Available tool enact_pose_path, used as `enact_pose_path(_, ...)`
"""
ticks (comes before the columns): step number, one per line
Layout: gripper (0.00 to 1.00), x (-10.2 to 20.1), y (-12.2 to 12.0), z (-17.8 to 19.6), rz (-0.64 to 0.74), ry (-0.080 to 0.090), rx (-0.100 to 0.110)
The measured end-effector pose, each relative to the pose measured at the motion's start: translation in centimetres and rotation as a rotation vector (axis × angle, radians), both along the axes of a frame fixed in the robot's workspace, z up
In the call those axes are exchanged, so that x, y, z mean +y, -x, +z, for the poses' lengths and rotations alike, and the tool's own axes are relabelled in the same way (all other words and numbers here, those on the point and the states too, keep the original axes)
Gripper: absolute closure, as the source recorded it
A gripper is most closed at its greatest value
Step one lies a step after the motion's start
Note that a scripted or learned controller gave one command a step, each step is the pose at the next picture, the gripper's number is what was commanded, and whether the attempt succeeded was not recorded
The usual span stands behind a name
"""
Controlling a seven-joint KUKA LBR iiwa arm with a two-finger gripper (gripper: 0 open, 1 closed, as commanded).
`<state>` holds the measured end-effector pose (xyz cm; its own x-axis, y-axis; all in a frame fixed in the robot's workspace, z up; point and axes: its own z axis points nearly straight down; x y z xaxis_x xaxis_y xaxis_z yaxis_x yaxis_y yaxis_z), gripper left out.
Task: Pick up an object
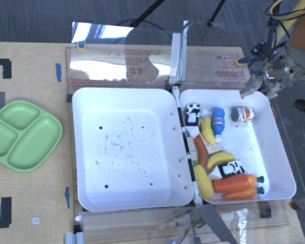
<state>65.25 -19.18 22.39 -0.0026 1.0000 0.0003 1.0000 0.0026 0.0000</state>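
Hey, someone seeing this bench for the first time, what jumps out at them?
The cluster of toy food crowded along the left side of the right bin, especially the orange carrots and yellow bananas. Next, the green divided plate at far left on the bench.

A pale wooden worktop (35,70) fills the lower part of the view, marked with black angled tape pieces (2,67) along its left edge and short blue tape strips (58,71), and a green divided plate (24,134) sits on its left side. Beyond the worktop's far edge lies a dark grey floor (51,9), crossed by thin black stand legs (157,4). Clear upright panels (122,55) with red lettering stand at the back of the worktop, catching bright light reflections.
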Motion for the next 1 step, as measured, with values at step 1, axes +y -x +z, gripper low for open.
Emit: enact_pose_path(1,0.0,0.0,0.0,0.0,0.0,0.0,0.0)
